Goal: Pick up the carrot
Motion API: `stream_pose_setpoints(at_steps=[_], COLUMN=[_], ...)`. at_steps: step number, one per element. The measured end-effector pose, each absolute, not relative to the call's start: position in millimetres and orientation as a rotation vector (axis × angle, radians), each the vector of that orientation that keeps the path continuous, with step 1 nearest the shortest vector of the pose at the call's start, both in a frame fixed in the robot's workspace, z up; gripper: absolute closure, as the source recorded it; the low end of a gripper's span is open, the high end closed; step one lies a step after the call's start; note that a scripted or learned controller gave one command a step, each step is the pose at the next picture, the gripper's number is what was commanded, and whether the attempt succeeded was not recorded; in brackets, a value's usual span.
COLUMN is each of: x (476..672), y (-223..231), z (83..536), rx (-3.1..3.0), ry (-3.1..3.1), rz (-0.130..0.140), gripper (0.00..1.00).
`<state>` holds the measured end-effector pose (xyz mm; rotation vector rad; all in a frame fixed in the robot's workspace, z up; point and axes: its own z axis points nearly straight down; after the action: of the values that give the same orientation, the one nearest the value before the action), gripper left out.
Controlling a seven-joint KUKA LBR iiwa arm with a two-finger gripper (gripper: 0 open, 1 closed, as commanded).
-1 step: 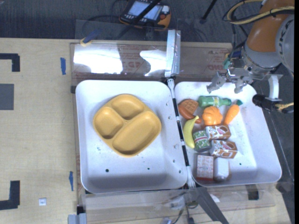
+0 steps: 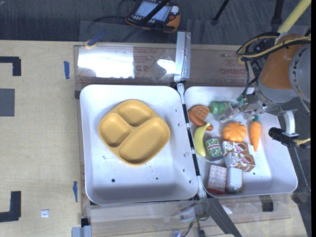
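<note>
Nearest us in the right bin (image 2: pixel 284 179) we see a pink-and-white carton (image 2: pixel 216 177) lying flat beside a small grey-white box (image 2: pixel 234 180), both by the front wall. Just behind them sits a red-and-white printed packet (image 2: pixel 240 159), touching a green-labelled can (image 2: pixel 213 148) on its left. A banana (image 2: pixel 200 138) curves along the divider side, next to the can. Behind the packet we note an orange pumpkin (image 2: pixel 234 131). The carrot (image 2: pixel 255 134) lies just right of the pumpkin, orange body pointing toward us, green top at the far end; the side of it facing the bin's open floor is unobstructed, while the pumpkin crowds its left. Further back we log a round orange-brown waffle-like piece (image 2: pixel 199 114) and a green vegetable (image 2: pixel 219 106). The gripper (image 2: pixel 243 109) hangs low between the green vegetable and the carrot's top, close to the pumpkin; we cannot tell how it is set, and we see nothing held in it. The grey arm with its orange band (image 2: pixel 276 70) comes in from the right above the bin's far corner. In the left bin (image 2: pixel 91 142) we see a yellow three-compartment plate (image 2: pixel 134 131). Beyond the bins lies a handheld control pendant (image 2: pixel 153 13) on the floor.
</note>
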<state>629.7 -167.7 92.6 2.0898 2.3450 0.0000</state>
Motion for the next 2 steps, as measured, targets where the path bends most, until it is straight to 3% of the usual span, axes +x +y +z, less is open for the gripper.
stream_pose_setpoints(at_steps=[1, 2], x=[631.5, 562.9], y=[-189, -178], z=[87, 86], rx=[2.019, 2.105], ry=[2.423, 2.334], rz=[0.024, 0.003], gripper=[0.00, 0.00])
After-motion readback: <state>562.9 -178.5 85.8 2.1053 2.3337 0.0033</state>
